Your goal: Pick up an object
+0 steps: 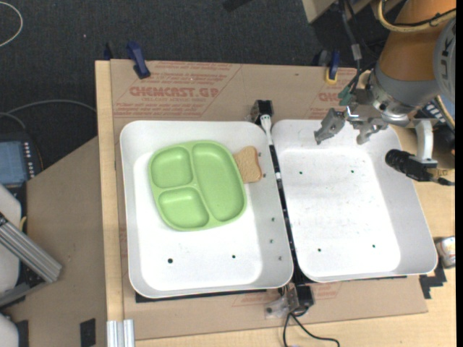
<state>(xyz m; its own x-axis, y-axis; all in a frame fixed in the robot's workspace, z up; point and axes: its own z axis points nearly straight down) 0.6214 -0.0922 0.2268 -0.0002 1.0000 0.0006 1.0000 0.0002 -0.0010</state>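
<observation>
With the gripper (346, 131) spread wide and empty over the right bin (405, 223), a miss was judged likely, since the green plate (197, 185) and brown slice (249, 164) were left in the left bin (145, 251).

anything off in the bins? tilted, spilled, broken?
Nothing spilled or broken. The green divided plate sits skewed in the left bin, not square to its walls. A tan sponge-like piece lies against the plate's right rim, by the divider. The claw hangs open over the right bin's far edge, holding nothing.
</observation>
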